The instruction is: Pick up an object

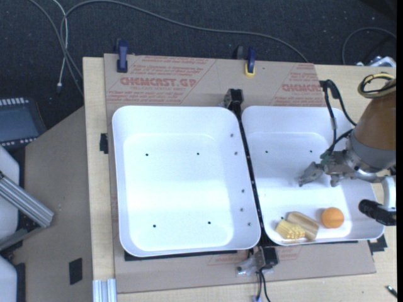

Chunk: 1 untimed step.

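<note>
Three items are sitting unpicked just below the gripper (321,173), its spread fingers hovering, gripping nothing yet.

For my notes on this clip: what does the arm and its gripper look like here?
The arm enters from the right: a rounded orange-brown section above a grey wrist ring. The gripper is grey metal with two slim, pointed fingers. A black cable runs along the arm down to the gripper, and a yellowish cable loop sits above the orange part.
</note>
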Each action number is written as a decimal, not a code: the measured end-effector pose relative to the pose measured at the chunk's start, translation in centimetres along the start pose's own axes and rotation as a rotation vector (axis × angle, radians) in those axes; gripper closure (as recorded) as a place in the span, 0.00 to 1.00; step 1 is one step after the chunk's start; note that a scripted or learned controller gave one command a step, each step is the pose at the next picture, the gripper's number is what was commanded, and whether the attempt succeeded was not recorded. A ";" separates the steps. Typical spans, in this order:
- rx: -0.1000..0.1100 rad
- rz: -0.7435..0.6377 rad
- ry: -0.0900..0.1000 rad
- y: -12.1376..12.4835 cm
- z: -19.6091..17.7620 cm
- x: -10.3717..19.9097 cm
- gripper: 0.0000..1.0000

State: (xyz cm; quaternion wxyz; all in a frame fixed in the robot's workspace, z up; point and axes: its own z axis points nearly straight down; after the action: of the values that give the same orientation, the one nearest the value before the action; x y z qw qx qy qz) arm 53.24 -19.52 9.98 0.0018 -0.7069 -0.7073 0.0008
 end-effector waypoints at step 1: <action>-0.005 0.000 -0.002 0.1 -1.3 -0.1 1.00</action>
State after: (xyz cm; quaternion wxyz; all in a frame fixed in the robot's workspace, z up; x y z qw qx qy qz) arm 53.38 -19.61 11.29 -0.0007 -0.7071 -0.7071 -0.0004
